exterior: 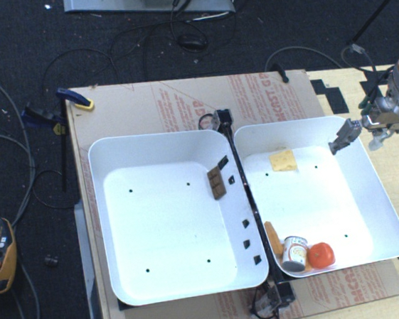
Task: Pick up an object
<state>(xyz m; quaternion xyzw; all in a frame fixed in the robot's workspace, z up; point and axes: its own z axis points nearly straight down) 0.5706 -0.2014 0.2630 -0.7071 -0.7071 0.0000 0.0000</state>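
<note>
BENCH TRIAL: The gripper (360,137) hung over the far right rim of the right bin (333,204) with nothing seen in its grasp; whether it was spread or pressed together could not be told from this angle. No object had been lifted.

4 candidates lay inside the right bin: a yellow square (283,161) flat on the floor near its far wall, closest to the gripper; and a carrot (272,234), a can (294,250) and a red ball (322,254) crowded together in its near corner, on the side of the left bin (164,223). A 5th, a brown bar (218,183), leaned on the left bin's wall, just beyond the right bin's divide.

Several things looked likely to spoil the attempt. A straight drop from here would probably have struck the right bin's rim, not its floor. The square looked thin and flat, so a grasp could have closed above it or merely pushed it along. The 3 items in the corner appeared to touch, so a reach there risked toppling the can, setting the ball rolling, or jamming against the right bin's curved wall.
</note>
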